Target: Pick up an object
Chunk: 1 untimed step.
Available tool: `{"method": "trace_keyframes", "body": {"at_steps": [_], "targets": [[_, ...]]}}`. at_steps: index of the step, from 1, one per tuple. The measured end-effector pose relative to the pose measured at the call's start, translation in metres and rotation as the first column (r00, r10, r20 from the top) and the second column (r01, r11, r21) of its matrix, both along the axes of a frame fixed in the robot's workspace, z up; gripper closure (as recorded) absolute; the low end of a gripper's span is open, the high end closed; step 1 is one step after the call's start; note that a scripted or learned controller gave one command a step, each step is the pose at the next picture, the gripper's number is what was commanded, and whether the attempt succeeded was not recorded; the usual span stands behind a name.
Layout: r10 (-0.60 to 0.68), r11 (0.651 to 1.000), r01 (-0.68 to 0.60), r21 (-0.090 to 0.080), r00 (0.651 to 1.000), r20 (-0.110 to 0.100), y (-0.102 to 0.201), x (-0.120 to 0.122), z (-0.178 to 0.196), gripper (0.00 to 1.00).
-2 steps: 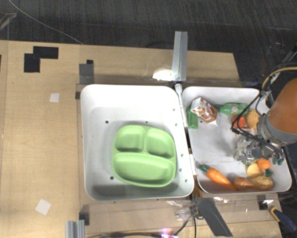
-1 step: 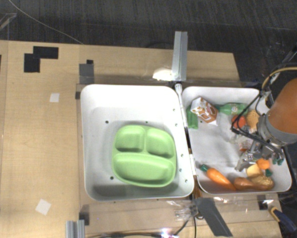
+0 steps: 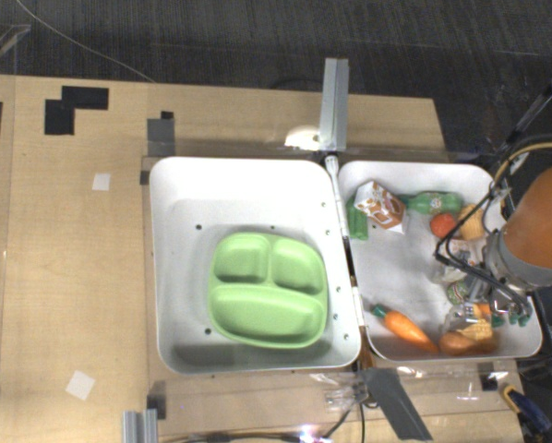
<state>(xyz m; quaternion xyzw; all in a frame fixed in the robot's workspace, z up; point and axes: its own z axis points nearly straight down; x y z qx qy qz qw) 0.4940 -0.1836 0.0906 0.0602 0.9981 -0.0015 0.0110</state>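
Gripper low in right bin, carrot just left; finger state indiscernible

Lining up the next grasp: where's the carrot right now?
The carrot lies in the right bin, near its front edge, angled toward the divider. The gripper is just to its right, by a brown item.

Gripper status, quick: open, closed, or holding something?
Gripper: cannot be told; it sits low in the right white bin, over cluttered items.

no text can be read; the carton's print is too blurred.
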Motion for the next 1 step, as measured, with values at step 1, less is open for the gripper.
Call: {"method": "trace_keyframes", "body": {"at_steps": [1], "targets": [[0.299, 0.954, -0.299, -0.009, 0.954, -0.001, 0.0281, 0.0003, 0.0006, 0.00]]}}
